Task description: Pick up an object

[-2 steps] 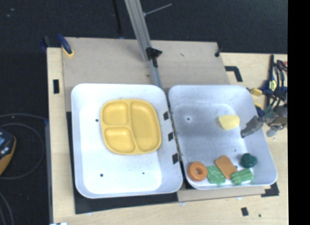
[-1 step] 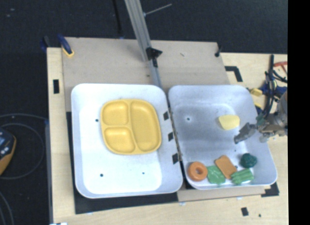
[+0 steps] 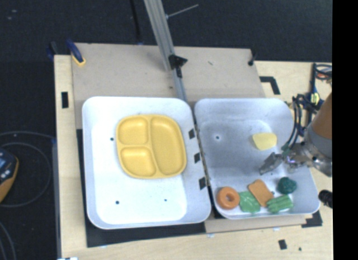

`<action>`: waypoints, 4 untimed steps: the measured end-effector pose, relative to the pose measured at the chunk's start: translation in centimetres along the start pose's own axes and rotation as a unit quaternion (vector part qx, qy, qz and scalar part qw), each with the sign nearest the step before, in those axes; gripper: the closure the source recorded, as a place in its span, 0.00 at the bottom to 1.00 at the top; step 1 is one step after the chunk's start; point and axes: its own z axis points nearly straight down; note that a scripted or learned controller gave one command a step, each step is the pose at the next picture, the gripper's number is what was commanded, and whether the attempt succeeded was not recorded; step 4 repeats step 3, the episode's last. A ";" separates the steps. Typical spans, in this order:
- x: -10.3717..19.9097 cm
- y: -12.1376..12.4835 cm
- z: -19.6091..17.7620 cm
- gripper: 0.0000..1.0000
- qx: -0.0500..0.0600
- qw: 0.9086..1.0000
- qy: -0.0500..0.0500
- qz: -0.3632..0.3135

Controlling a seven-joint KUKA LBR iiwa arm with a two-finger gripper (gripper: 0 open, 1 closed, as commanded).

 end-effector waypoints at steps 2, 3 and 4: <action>-0.2 0.1 3.9 1.00 -0.004 1.000 -0.002 0.002; -1.2 -0.4 -1.8 1.00 -0.006 1.000 -0.002 0.002; -1.2 -0.4 -1.8 1.00 -0.006 1.000 -0.002 0.002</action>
